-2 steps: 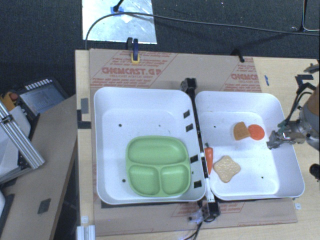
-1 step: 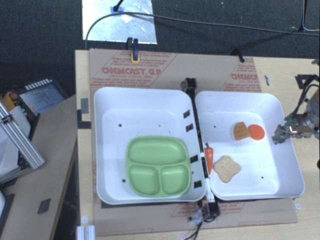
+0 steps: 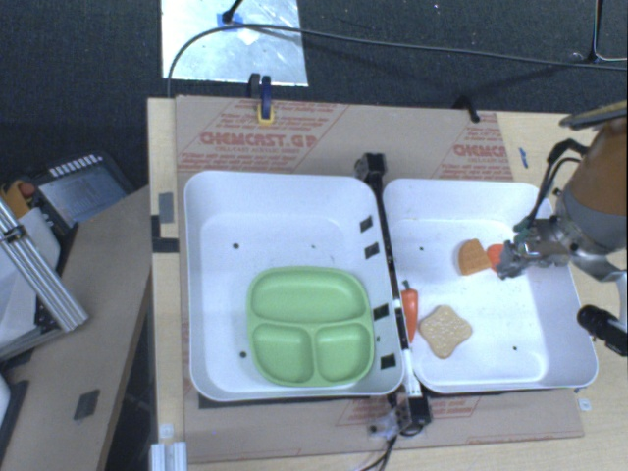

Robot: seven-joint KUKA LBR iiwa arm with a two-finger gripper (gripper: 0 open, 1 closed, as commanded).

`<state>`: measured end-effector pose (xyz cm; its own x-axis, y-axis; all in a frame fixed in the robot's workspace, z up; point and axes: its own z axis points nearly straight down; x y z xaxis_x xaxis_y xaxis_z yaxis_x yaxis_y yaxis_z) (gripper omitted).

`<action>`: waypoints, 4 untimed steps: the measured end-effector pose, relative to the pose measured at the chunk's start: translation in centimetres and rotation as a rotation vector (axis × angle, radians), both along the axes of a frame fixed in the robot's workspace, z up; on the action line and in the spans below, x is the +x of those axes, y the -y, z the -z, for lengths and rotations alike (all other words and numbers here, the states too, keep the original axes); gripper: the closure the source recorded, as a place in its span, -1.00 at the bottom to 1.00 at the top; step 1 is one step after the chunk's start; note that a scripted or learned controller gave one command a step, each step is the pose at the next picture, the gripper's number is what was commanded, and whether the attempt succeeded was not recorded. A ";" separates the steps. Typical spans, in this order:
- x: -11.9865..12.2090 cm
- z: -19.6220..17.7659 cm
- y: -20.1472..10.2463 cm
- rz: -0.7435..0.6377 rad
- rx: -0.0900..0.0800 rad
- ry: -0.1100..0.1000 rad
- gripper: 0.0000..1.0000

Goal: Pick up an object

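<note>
Two white bins sit side by side on the bench. The gripper [image 3: 512,259] hangs low over the right bin [image 3: 559,361], toward its right side. Just to its left lies an orange-brown piece [image 3: 473,257], with a small red bit [image 3: 496,253] between them, right up against the tip. Whether anything is being grasped, I cannot tell. Nearer, a tan cracker [image 3: 445,331] lies flat, and an orange carrot [image 3: 410,309] rests against the divider. The left bin [image 3: 221,214] holds a green divided tray [image 3: 309,324].
</note>
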<state>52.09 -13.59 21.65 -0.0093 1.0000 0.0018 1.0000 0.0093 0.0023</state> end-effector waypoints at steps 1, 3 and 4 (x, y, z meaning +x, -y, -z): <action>1.1 0.9 -5.5 0.000 0.000 0.000 1.00; 2.8 1.7 -16.3 -0.002 0.001 -0.001 1.00; 3.9 0.3 -20.7 0.000 0.001 0.001 1.00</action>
